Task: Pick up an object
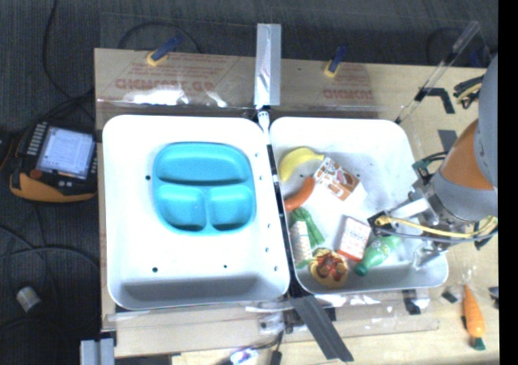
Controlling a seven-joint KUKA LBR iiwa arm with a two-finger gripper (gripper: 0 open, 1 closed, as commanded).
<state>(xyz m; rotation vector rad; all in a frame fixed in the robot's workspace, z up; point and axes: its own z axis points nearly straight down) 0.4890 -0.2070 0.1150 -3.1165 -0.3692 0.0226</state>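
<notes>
The right bin (pixel 380 133) holds several small things. A yellow fruit (pixel 295 163) and an orange carrot (pixel 299 191) lie at its left. Beside them is a small printed carton (pixel 334 178). Lower down are a white and orange box (pixel 354 236), a green bottle (pixel 377 252), a green and white packet (pixel 305 232) and a red and yellow toy (pixel 326 266). My gripper (pixel 409 235) hangs over the bin's lower right corner, just right of the green bottle. Nothing shows between its fingers.
The left bin (pixel 129 266) holds a blue divided plate (pixel 202 185). A second orange carrot (pixel 473 319) lies on the bench outside the bins at the lower right. A handheld device (pixel 57 157) lies on the floor to the left.
</notes>
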